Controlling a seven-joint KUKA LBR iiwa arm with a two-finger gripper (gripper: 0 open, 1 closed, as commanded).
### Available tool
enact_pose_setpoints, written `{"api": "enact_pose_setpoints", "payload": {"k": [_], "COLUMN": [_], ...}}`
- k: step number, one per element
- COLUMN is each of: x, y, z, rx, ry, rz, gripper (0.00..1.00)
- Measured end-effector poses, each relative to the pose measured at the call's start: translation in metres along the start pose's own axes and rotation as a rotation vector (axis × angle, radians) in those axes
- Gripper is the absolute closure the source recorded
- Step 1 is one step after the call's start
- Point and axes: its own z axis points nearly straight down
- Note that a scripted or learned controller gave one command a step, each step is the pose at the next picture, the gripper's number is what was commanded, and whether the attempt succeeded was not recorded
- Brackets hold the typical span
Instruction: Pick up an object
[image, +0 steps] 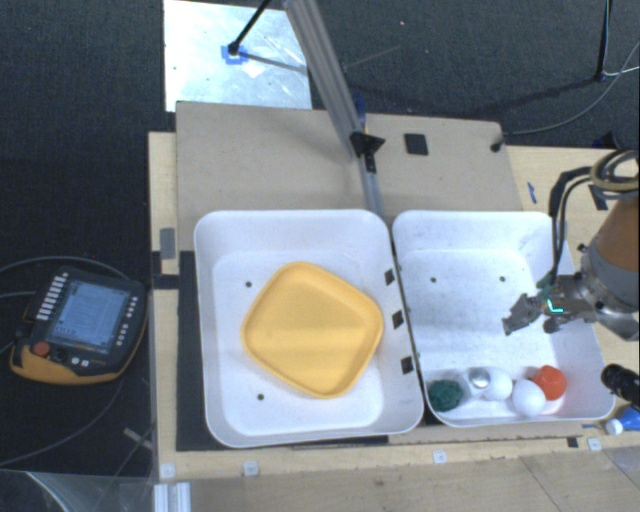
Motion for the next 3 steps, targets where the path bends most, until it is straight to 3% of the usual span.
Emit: {"api": "enact_pose_setpoints", "payload": {"k": [1, 3], "x": [0.0, 0.001], "y": [0.0, -0.01], "z": [0.0, 0.099], "rx": [0.0, 0.005], "ry": [0.0, 0.001], "rz": [0.0, 0.001], "gripper": [0.0, 0.0]}}
